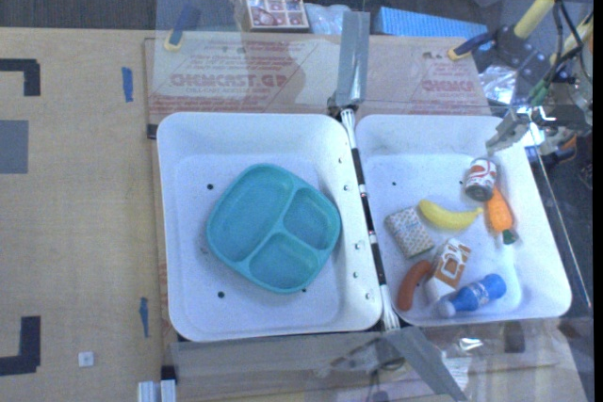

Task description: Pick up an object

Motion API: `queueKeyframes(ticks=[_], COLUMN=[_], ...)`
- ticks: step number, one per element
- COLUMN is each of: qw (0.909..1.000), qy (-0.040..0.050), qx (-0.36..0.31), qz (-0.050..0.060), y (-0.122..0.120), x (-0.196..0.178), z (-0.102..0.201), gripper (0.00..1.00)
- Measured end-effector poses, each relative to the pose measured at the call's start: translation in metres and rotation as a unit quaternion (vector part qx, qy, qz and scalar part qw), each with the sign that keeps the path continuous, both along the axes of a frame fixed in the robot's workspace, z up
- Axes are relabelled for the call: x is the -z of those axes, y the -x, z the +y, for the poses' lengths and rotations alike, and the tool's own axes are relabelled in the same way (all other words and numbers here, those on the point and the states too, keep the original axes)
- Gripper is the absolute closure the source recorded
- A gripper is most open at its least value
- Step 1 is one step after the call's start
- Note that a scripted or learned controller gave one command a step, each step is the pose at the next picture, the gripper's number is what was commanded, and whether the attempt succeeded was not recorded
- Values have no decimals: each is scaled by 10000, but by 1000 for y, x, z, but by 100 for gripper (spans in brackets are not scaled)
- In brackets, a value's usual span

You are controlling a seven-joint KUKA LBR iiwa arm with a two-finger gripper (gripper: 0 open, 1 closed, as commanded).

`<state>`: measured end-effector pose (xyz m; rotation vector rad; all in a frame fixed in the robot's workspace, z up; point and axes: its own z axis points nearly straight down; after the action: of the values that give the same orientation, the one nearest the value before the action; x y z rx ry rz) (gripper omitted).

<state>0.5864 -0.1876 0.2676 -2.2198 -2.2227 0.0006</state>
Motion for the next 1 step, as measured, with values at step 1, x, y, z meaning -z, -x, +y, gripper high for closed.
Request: queueKeyframes(ticks=[1], qw=[9990], qy=[0], qx=[-448], qz=[-2], y=[-28], x=[119], z=[-36], gripper=[0])
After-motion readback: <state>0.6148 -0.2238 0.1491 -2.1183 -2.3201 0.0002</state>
